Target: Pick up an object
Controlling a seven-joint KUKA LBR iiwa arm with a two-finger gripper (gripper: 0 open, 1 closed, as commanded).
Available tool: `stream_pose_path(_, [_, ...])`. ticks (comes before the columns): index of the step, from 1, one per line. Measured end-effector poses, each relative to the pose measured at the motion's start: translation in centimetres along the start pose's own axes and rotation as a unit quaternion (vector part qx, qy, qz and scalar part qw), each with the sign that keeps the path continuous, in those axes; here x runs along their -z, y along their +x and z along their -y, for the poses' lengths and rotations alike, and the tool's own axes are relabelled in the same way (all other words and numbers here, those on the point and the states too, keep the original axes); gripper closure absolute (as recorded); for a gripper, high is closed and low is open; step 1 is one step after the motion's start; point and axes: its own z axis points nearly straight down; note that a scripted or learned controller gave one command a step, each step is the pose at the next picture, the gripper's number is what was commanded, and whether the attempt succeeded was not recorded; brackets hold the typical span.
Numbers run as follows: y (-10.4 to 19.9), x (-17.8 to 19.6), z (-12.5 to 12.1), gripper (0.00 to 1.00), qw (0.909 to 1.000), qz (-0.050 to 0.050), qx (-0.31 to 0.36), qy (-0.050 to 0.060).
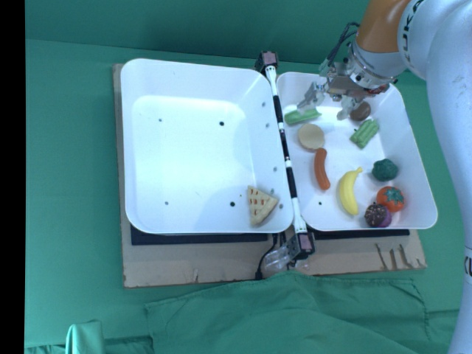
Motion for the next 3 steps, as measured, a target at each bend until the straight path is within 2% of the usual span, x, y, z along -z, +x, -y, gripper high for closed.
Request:
stream_pose_path(1, [0.0, -3.1, -0.4, 0.00, 1.0000, -0.001, 0.000, -0.007])
stream_pose_path(2, [-0.1, -1.3, -0.7, 1.00, 0.9999, 0.000, -0.001, -0.015])
stream_pose_path(3, [-0.2, 3.3, -0.8, 1.00, 1.0000, 0.000, 0.001, -0.006])
